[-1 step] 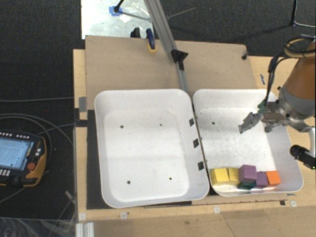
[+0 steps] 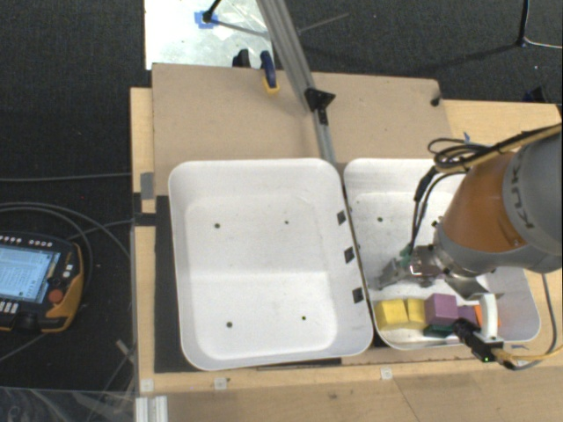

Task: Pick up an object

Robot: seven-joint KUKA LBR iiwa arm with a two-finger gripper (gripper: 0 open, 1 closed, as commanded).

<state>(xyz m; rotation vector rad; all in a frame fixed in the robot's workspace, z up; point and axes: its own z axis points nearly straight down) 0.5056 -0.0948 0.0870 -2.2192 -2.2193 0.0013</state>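
In the right bin, my gripper hangs low over the near half, under the grey wrist and its orange band. Just below it, against the bin's front wall, lies a yellow block. A purple block sits to the right of the yellow one, with a green piece in front of it. An orange and white object lies further right, partly under the arm. I see nothing held in the gripper. The arm hides the bin's right half.
The left bin stands beside the right one, with black clips on the shared wall. A slanted metal pole crosses the back of the bench. A teach pendant lies off the bench at the left.
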